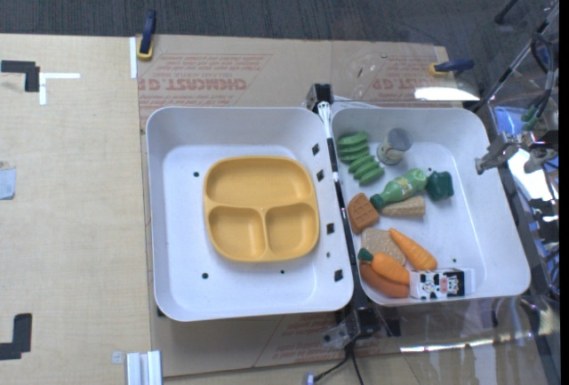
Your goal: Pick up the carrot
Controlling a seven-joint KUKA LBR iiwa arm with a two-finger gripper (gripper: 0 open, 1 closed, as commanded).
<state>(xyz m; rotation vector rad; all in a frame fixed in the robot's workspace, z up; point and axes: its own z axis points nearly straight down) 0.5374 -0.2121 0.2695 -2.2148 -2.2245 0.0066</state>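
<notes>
In the right bin [498, 250], near the front edge, lies a carrot [388, 268], orange with a green top pointing left. A second orange tapered piece [414, 249] lies just behind it, pointing back-left. A darker orange piece [382, 284] sits under the front carrot against the bin's front wall. A round beige slice [380, 241] touches both.
The right bin also holds a black-and-white carton [441, 284], a brown waffle [363, 212], a green bottle [400, 188], a dark green piece [439, 186], green pods [357, 155] and a grey cup [396, 143]. A yellow divided plate [262, 207] sits in the left bin [169, 223].
</notes>
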